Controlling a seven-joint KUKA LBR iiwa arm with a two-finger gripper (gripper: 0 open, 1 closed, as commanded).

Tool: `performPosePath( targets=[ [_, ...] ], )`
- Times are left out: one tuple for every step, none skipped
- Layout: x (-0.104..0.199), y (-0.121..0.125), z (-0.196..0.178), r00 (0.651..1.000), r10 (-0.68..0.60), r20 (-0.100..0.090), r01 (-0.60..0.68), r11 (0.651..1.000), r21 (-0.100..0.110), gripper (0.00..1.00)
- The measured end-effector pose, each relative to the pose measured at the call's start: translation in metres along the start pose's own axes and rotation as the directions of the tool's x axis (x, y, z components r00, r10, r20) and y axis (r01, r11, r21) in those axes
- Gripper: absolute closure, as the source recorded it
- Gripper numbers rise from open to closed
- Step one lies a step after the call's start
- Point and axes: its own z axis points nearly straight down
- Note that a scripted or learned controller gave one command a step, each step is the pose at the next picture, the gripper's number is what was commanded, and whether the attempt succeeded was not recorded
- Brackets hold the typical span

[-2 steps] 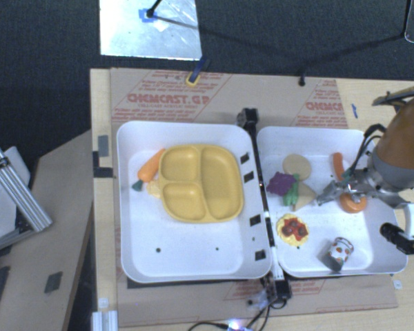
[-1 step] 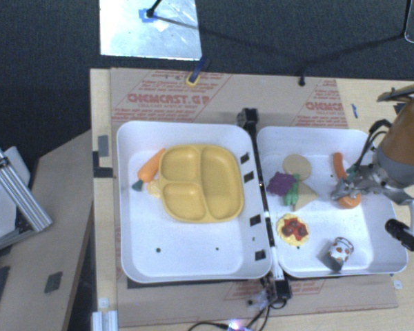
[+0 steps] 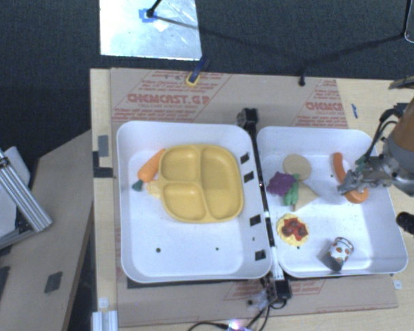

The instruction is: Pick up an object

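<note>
My gripper (image 3: 352,185) hangs low over the right edge of the right bin (image 3: 379,254), reaching in from the right. Directly under its tip lies a small orange piece (image 3: 359,196), partly hidden by it. An orange sausage (image 3: 339,165) lies just to the left of the gripper. Further left in the same bin are a tan round disc (image 3: 297,165), a purple grape bunch (image 3: 283,183) with a green bit (image 3: 292,197), and a yellow pizza slice with red topping (image 3: 293,229). A small can (image 3: 337,253) lies near the front.
The left bin (image 3: 145,254) holds a yellow divided plate (image 3: 196,183) with a toy carrot (image 3: 150,166) at its left side. A black-clipped divider (image 3: 257,192) runs between the bins. A shiny metal sheet (image 3: 150,19) lies beyond the bench.
</note>
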Motion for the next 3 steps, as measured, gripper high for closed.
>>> performPosePath(
  targets=[
    [-0.006,0.002,-0.062,1.000,0.000,0.002,0.000,1.000,-0.003,1.00],
    [-0.006,0.003,-0.078,1.000,-0.001,0.000,0.001,1.000,0.000,1.00],
    [0.036,0.015,-0.074,1.000,-0.004,-0.002,0.004,1.000,0.002,1.00]
  ],
)
